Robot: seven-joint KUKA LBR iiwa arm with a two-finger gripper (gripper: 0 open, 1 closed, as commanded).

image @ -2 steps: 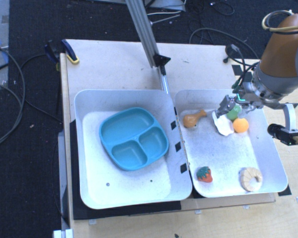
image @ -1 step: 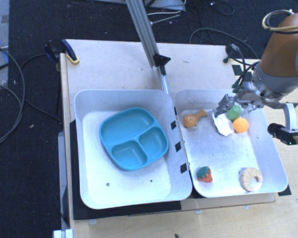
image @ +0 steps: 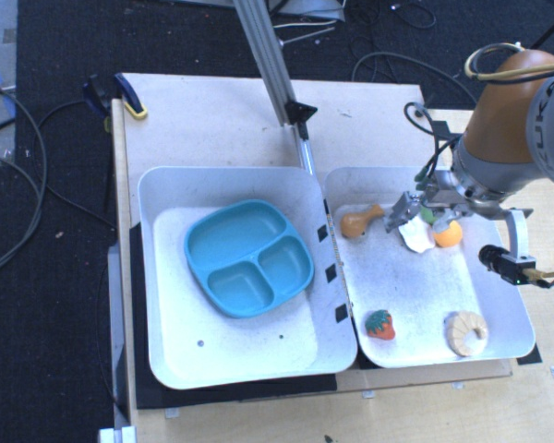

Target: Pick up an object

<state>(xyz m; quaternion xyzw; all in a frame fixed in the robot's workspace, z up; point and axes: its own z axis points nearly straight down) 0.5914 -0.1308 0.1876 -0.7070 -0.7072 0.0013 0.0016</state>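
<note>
The right bin (image: 499, 289) holds several toy foods. A brown drumstick (image: 359, 221) lies near its back left. A white piece (image: 415, 238), an orange fruit (image: 449, 235) and a bit of green (image: 430, 216) cluster at the back. A red strawberry (image: 379, 324) and a tan pastry (image: 466, 332) lie near the front edge. My gripper (image: 414, 210) hangs low over the back of this bin, just above the white piece and right of the drumstick. Its body hides part of the cluster.
The left bin (image: 166, 340) carries a blue three-part plate (image: 248, 257). A slanted metal pole (image: 268, 53) rises from between the bins at the back. Cables (image: 434, 146) trail from the arm's wrist over the right bin's back rim.
</note>
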